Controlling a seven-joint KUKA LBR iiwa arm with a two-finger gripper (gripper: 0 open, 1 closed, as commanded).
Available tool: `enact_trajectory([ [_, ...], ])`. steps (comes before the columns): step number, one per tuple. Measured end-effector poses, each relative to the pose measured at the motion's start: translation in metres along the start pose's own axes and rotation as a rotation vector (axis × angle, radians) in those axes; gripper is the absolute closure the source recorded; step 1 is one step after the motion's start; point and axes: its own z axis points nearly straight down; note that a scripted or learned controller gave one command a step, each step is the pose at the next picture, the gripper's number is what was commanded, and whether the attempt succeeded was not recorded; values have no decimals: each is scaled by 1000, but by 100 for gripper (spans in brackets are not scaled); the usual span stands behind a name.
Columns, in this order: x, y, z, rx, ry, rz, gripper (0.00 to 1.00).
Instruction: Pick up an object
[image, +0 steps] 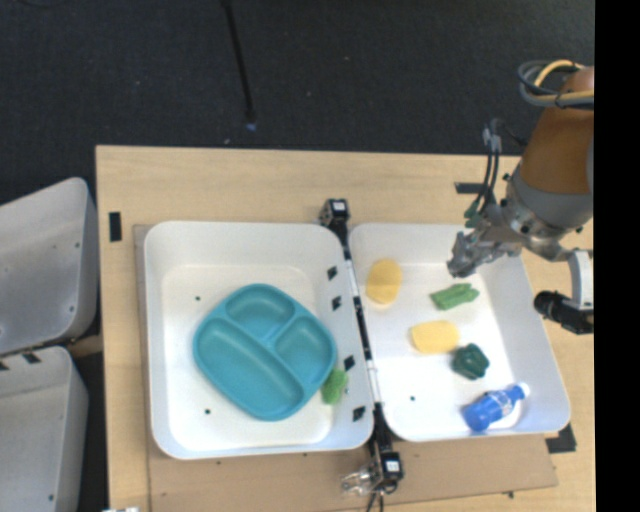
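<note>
No legible text, labels, brand marks, numbers or signs anywhere in the camera view. The blue bottle (492, 407) in the right bin (545, 385) has a pale cap end, but any print on it is too small to resolve.

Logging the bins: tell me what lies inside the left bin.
The left bin holds a blue divided plate with a small green piece against its right edge. The plate covers the floor beneath it.
</note>
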Motion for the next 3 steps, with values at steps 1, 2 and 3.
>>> enact_trajectory([
  [1, 54, 3, 6, 1, 0, 1, 100],
  [2, 96, -4, -1, 2, 2, 0, 100],
  [3, 139, -3, -8, -1, 1, 1, 100],
])
